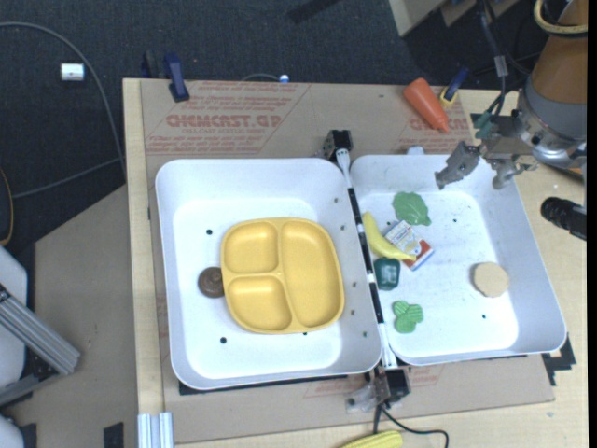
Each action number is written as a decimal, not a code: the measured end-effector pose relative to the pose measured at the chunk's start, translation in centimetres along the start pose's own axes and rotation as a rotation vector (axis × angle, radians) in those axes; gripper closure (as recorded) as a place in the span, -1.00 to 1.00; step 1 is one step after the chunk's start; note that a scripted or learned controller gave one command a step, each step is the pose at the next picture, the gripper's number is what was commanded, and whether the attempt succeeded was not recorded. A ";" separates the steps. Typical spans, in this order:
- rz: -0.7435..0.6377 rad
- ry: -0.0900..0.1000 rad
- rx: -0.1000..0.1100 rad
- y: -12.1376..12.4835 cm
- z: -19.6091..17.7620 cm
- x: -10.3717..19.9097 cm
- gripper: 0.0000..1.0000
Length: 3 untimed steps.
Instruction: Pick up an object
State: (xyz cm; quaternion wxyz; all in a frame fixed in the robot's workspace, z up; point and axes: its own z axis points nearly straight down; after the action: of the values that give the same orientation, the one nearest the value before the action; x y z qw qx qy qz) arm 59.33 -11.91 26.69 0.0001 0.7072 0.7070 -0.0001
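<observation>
Camera view | pincer (pixel 478 165) hovers spread wide, nothing between its fingers, at right bin's (pixel 522 250) 12 o'clock rim | banana (pixel 377 237) lies at that bin's 9 o'clock | yellow tray (pixel 280 274) fills left bin (pixel 187 203)

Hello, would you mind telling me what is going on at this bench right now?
A robot arm reaches in from the right, its gripper open above the far edge of the right bin, holding nothing. That bin contains a banana, two green leafy pieces, a small packet, a dark green item and a tan round piece. The left bin has a yellow divided tray with a brown disc beside it. Nothing is picked up yet.
</observation>
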 end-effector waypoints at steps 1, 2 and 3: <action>0.000 0.001 0.002 3.7 18.0 -1.0 -1.00; -0.002 0.001 -0.003 7.4 18.2 1.9 -1.00; 0.000 0.001 0.002 5.8 18.2 1.3 -1.00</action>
State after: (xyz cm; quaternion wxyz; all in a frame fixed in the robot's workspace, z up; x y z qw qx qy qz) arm 65.14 -10.59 8.49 -0.0010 0.7073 0.7069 -0.0007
